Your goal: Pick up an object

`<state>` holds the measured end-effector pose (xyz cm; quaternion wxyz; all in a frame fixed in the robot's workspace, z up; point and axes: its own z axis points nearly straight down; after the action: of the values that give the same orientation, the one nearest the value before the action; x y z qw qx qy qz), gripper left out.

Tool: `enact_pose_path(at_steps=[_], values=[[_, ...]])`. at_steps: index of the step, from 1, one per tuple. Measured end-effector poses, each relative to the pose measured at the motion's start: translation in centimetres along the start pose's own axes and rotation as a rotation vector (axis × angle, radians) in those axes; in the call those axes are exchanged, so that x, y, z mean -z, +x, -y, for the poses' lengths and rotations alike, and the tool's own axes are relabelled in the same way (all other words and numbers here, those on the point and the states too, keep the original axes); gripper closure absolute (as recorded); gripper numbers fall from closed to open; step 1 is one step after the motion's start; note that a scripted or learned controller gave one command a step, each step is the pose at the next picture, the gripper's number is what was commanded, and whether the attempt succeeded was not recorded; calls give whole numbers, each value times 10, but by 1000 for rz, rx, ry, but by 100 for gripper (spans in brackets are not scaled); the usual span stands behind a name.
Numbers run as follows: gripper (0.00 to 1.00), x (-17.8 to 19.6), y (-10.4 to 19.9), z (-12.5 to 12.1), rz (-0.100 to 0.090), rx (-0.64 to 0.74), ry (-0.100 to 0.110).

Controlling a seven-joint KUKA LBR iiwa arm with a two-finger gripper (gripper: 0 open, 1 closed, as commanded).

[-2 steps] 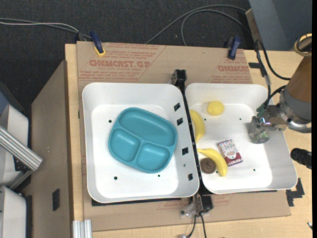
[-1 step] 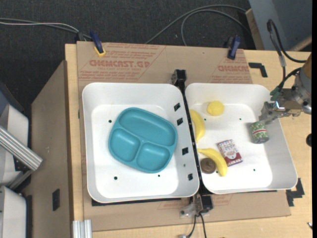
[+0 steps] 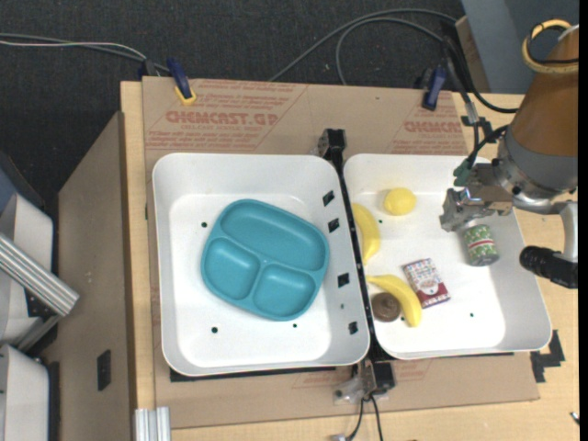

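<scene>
My claw hangs over the right bin, near its far right side, and directly below it, touching or all but touching the tips, lies a small green-and-white can. From this slant I cannot tell whether my fingers are apart or together, nor whether they sit around the can or merely above it. So I judge the pick not yet done: the can looks to rest on the bin floor, nothing is lifted, and what is left is the closing, or the proof of it, and the raise.

The can lies on its side, I think. Its long axis runs from under my claw toward the near edge of the bench, tilted a little to the view's right, with one end tucked beneath the claw and the other pointing away from it.

The other things are all to the view's left of my claw. A lemon sits near, about level with it. A red-and-white packet lies nearer the front and left. A banana curls just beyond the packet, its dark end by the bin wall. A second yellow piece lies against that same wall. Well apart, in the left bin, rests a blue tray.
</scene>
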<state>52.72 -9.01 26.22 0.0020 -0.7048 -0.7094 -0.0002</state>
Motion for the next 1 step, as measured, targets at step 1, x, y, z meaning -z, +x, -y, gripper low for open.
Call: enact_pose_path(at_steps=[1], values=[[100, -7, 53, -28, 3, 0, -4]])
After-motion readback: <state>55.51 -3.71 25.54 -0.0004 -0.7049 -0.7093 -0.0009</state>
